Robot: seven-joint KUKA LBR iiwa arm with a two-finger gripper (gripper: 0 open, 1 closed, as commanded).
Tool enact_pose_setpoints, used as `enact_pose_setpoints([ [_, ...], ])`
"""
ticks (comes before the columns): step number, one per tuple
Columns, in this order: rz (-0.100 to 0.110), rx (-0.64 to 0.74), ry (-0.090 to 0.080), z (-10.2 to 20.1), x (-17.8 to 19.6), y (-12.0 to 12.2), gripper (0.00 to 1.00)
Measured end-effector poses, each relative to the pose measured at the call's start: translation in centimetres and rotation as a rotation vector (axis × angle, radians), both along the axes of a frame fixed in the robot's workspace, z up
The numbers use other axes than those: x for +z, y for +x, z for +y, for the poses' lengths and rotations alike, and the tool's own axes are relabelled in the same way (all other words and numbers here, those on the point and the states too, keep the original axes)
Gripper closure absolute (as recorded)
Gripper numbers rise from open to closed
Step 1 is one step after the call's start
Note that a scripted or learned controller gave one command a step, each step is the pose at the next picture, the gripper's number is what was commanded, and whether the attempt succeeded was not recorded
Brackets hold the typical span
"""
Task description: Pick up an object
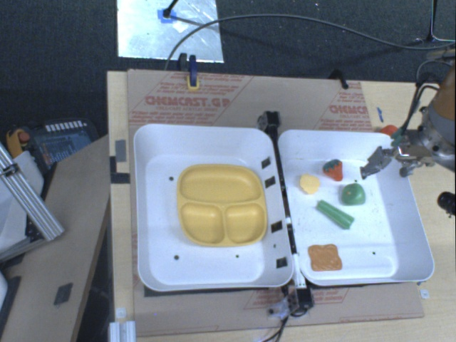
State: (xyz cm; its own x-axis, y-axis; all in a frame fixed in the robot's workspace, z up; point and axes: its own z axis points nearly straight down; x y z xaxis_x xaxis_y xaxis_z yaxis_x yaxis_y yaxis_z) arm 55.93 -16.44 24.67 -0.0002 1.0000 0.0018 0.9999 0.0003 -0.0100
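Brown toy toast (324,257) lies closest to us, flat in the front part of the right bin (422,256).

Now to the gripper (373,164). It sits at the tip of the grey arm (427,144) that comes in from the right. It hangs over the back right part of the right bin and points down and to the left. It is small and dark here, so I cannot tell if it is wide or narrow.

Just left of the gripper is a red toy with a green top (333,168), maybe a strawberry. Just below the gripper is a round green toy (353,194). Both look apart from the gripper. These are things it could pick up.

A little farther left is a small yellow piece (309,184). A long green stick (335,214) lies tilted between the round green toy and the toast. That makes 5 toys in the right bin, each one apart from the others.

Next door is the left bin (146,191). It touches the right bin along the middle. A yellow plate with 3 parts (219,204) lies in its middle.

Both bins rest on a brown cardboard sheet (214,98) with red letters. A blue and yellow clamp (191,70) grips its back edge. Behind that is a shiny silver sheet (171,20) on the dark floor, with a black cable (299,21) curving past it.
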Motion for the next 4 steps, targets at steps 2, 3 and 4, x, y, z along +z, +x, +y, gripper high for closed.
enact_pose_setpoints([
  [2, -0.008, 0.002, -0.002, -0.1, -5.1, 1.1, 0.0],
  [3, -0.007, 0.001, -0.001, 0.6, -11.1, 0.8, 0.0],
  [4, -0.012, 0.0, -0.002, 0.6, -16.1, 0.9, 0.0],
])
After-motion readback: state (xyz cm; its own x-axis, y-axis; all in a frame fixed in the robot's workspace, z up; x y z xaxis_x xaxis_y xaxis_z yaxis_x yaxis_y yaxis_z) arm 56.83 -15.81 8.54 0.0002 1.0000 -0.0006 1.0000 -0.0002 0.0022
